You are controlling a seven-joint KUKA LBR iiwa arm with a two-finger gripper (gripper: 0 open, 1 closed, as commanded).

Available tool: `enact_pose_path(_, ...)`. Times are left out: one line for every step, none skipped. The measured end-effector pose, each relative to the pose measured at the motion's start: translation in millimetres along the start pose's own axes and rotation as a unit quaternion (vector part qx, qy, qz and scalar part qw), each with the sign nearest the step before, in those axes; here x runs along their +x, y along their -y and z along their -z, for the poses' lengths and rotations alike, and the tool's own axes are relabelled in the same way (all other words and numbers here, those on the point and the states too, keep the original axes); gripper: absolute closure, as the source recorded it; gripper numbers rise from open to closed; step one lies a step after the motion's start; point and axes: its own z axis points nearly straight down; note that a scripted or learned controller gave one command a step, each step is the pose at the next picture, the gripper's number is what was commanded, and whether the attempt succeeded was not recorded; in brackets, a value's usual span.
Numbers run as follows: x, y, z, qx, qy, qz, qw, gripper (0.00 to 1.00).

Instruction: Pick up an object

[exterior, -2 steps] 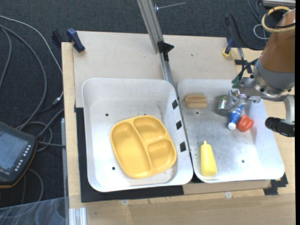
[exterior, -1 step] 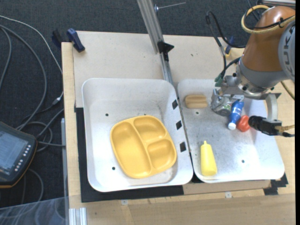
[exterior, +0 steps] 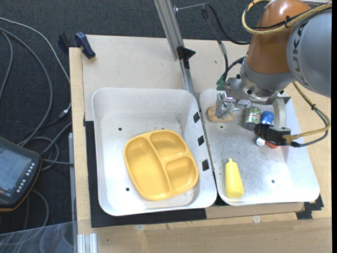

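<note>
Tool (exterior: 225, 108): grip state cannot tell, at right bin's (exterior: 295, 186) 11 o'clock corner.
Bottle (exterior: 234, 178): 6 o'clock rim, open floor beside.
Plate (exterior: 161, 164): left bin (exterior: 113, 141).

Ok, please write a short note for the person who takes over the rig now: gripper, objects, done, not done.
Gripper: low in the right bin, at its far left corner, over a small tan object; no visible grasp.
Right bin: yellow bottle near the front, a can and a blue piece under the arm.
Left bin: yellow divided plate.
Done: nothing lifted.
Left: grasp one object and lift it.
</note>
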Motion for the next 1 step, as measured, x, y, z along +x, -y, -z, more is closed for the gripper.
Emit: enact_pose_path(63.8, -5.4, 0.3, 0.0, 0.0, 0.0, 1.0, 1.0)
